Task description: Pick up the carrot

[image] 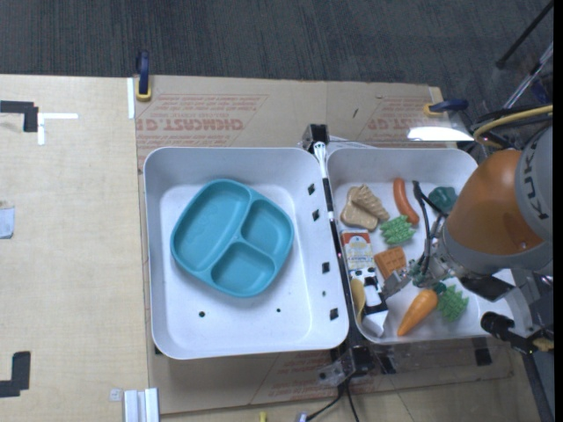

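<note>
- A blue divided plate (232, 237) lies in the left bin (158, 262).
- The carrot (417, 311) lies tilted near the right bin's (387, 158) front edge, beside green broccoli (454, 304).
- The tool (424, 272) hangs just above the carrot's top; its opening cannot be told.

Arm shell (537, 178): I see grey casing with part of some dark lettering, beside the right bin (457, 158).
Band (493, 205): a broad, rounded, glossy orange section above that bin's right side.
Wrist: I read dark metal parts below the orange.
Gripper (422, 271): thin dark and silvery parts over the bin.
</note>
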